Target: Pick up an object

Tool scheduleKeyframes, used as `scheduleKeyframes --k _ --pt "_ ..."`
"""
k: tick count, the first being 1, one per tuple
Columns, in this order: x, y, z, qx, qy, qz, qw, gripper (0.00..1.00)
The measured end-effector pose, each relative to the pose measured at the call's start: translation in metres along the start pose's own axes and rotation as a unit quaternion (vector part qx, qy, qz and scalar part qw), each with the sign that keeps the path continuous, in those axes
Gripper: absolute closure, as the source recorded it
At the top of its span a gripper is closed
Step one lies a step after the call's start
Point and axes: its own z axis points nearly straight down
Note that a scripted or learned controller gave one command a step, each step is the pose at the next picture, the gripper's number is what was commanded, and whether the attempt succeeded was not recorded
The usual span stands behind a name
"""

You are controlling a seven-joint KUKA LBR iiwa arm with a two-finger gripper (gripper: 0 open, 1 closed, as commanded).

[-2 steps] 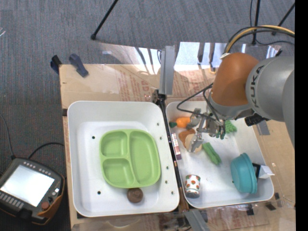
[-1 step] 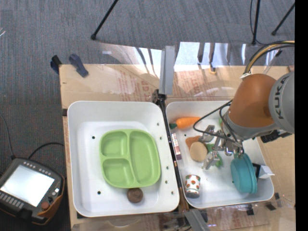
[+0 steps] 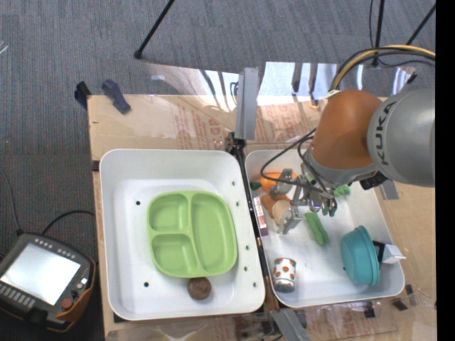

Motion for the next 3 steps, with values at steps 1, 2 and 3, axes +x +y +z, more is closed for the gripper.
scheduleKeyframes --k 1,2,3 --pt "0.050 -0.053 0.000 0.001 0.001 -0.061 0.9981 0.00" --pt "0.027 -0.008 0.000 0.000 0.000 -0.100 0.9950 0.00" --pt "0.027 -0.006 0.000 0.000 0.001 0.001 1.0000 0.00"
